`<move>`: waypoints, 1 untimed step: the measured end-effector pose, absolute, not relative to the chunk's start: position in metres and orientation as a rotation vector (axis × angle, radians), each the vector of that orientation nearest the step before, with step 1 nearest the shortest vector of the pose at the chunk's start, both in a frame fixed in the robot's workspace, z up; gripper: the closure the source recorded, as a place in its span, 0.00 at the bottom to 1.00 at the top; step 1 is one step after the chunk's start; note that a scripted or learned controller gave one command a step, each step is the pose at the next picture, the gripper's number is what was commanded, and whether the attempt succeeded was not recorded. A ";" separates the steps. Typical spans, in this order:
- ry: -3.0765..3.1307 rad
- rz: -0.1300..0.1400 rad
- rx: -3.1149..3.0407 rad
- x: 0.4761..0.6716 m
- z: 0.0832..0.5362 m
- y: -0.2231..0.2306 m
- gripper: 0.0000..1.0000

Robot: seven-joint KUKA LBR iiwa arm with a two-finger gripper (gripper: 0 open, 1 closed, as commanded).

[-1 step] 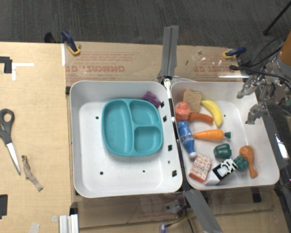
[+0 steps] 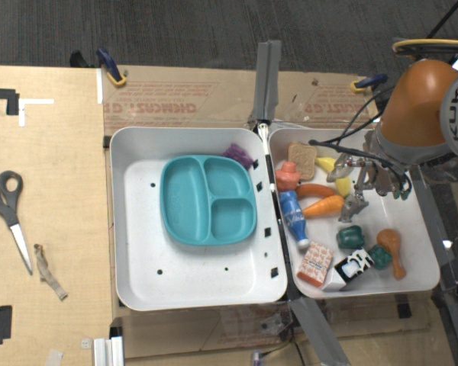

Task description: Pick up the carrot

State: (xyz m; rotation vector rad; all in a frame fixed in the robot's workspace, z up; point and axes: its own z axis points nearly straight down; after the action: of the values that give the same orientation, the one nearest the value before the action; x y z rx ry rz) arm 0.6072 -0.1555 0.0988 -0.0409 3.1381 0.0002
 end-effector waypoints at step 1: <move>3.128 0.000 -0.271 0.546 0.092 -0.108 0.00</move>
State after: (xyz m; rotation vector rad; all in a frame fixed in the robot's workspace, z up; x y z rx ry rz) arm 0.5465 -0.1076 0.0921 -0.2709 3.1283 0.0003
